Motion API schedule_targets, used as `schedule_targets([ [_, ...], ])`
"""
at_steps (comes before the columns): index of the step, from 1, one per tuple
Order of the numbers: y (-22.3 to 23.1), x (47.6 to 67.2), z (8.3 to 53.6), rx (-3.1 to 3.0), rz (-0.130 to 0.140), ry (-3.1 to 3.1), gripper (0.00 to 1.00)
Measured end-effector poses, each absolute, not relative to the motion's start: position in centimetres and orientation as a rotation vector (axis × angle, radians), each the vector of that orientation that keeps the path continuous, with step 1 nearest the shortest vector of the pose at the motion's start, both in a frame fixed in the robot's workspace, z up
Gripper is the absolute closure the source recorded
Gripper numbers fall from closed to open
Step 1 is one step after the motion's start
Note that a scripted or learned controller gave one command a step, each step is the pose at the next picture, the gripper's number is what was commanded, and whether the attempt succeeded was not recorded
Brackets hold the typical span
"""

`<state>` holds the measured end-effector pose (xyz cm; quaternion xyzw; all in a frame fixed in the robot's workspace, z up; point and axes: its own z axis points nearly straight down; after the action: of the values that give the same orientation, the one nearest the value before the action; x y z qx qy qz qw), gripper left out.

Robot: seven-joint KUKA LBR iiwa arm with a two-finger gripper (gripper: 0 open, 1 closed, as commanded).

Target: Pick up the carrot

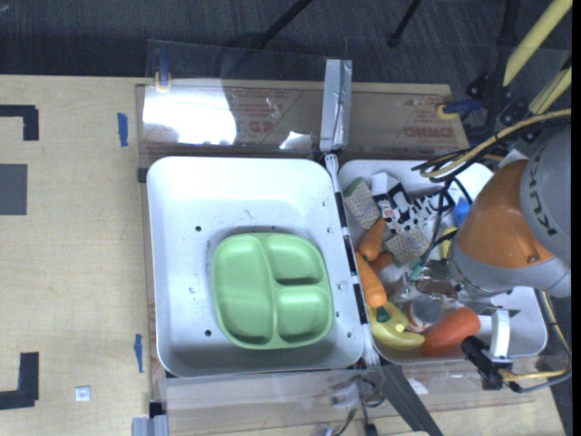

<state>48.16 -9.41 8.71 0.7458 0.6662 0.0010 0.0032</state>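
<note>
While my tool (427, 284) hangs over the right white bin (536, 334), grip unreadable, I see the orange carrot (371, 280) by its left wall; a green divided plate (271, 288) fills the left white bin (182, 207).

Green divided plate (270, 288) is sitting in the left bin (182, 198). Right of the plate, in the right bin (536, 330), carrot (371, 282) is lying by the bin's left wall, banana (397, 331) just below it. Arm (508, 234) is hanging over that bin, gripper (427, 284) just right of the carrot.
</note>
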Motion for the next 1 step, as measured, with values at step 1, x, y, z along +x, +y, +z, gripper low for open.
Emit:
schedule_targets([
  [1, -9.75, 52.88, 8.7, 2.034, 0.003, 2.385, 0.0],
])
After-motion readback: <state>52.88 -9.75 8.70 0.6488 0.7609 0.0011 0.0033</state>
